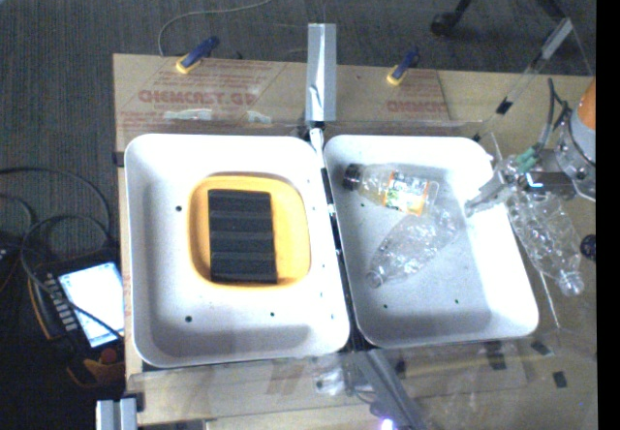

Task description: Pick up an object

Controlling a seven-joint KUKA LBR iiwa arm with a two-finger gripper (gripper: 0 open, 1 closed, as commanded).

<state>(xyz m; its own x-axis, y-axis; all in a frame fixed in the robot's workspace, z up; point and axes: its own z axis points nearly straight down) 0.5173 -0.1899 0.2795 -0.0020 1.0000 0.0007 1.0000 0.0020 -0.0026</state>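
Nearest you, along the bottom of the view, runs the near edge of the bench [291,380], with metal framing below it. Just beyond that edge sit your two white bins, side by side and touching along their inner walls.

Left bin [155,322]: one yellow tray-like piece [199,225] with a black ribbed block [240,235] set in its middle. It lies flat, roughly centred in the bin.

Right bin [504,317]: two clear plastic bottles. One bottle with a dark cap and an orange-green label [392,190] lies on its side near the far wall, cap pointing left. A second, crumpled clear bottle [412,246] lies just nearer, slanting from near-left to far-right; the two look close or touching, you can't tell which.

Your arm [586,142] comes in from the right, orange band showing at the frame edge. The hand [499,188] sits over the right bin's far-right corner, a pale finger-like piece slanting down-left toward the rim. You cannot tell how far open it is, or whether it has anything. A third clear bottle [550,239] is just right of the bin, under the wrist; whether it is held or resting is unclear.

Far side of the bench: cardboard sheet [194,99], two blue-and-yellow clamps [197,53], an upright metal post [321,70] between the bins.
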